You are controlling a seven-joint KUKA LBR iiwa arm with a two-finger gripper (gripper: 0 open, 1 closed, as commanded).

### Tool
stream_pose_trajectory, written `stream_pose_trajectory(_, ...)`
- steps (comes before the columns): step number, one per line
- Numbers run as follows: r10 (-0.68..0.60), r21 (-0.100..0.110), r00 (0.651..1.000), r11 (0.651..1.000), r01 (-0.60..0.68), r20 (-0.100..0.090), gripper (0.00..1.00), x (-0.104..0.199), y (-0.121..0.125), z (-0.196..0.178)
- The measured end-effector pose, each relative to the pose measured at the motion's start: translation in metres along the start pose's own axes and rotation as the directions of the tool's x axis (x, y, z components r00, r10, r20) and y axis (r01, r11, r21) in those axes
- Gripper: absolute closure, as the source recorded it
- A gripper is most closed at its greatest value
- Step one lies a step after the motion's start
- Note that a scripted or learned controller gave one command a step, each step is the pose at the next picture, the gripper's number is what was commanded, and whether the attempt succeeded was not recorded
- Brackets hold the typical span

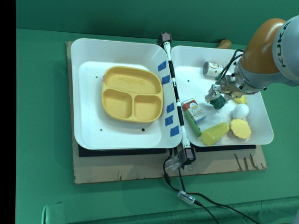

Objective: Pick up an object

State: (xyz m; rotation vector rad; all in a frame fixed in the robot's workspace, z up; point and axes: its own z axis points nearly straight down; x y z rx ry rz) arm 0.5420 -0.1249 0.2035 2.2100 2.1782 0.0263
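My gripper point(216, 95) hangs low over the middle of the right bin point(187, 62), right above a small dark green object point(218, 103) that it touches or nearly touches. Close by lie a white egg point(241, 111), a yellow ruffled piece point(240, 129), a yellow-green oblong toy point(215, 133), a small printed carton point(193, 110) and a green stick point(192, 123). A small white can point(212, 69) lies on its side behind the gripper. A bit of a yellow item point(241, 100) peeks out under the wrist.
The left bin point(86, 55) holds a yellow divided plate point(132, 94). A rail with blue tape tabs point(170, 90) divides the bins. A brown object point(224, 44) sits just beyond the right bin's far rim. Cables point(187, 197) trail off the front.
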Motion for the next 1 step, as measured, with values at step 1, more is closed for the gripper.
stream_pose_trajectory(1,-0.009,0.027,1.000,1.000,0.009,-0.009,1.00,-0.0107,0.0200,-0.1336)
